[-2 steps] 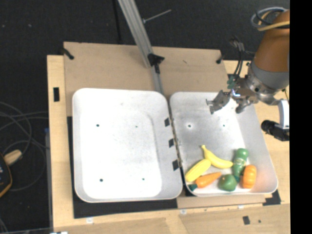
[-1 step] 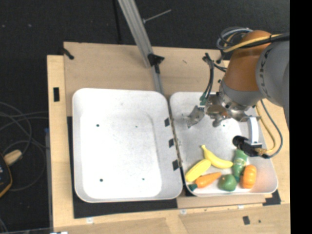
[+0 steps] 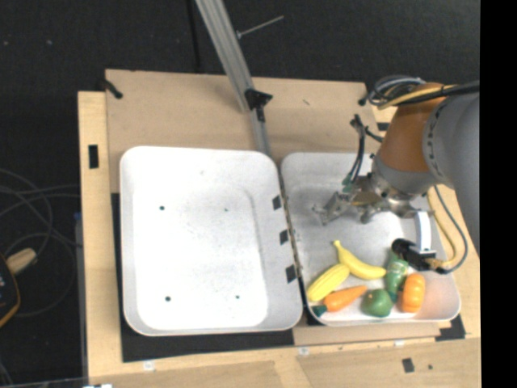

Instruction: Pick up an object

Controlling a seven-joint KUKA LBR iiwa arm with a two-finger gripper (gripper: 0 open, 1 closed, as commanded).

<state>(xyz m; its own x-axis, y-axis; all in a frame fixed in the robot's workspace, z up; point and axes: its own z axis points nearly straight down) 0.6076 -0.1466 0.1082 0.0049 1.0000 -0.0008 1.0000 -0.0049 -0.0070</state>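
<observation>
From the overhead camera view, I see two white bins side by side. The left bin [image 3: 202, 241] sits at nine o'clock. The right bin [image 3: 311, 180] holds a cluster of toy food at its five o'clock corner: a banana [image 3: 359, 263], a corn cob [image 3: 327, 283], a carrot [image 3: 345, 298], a green pepper [image 3: 376, 302], an orange pepper [image 3: 413, 292] and a green vegetable [image 3: 395, 273] I cannot identify.

My arm [image 3: 420, 144] reaches in from three o'clock. The gripper [image 3: 349, 206] hangs over bare bin floor, just beyond the banana toward twelve o'clock. I judge the pick not yet done: nothing sits between the fingers, and every piece lies in the bin. The view is too blurred for me to tell whether the jaws are apart or together.
</observation>
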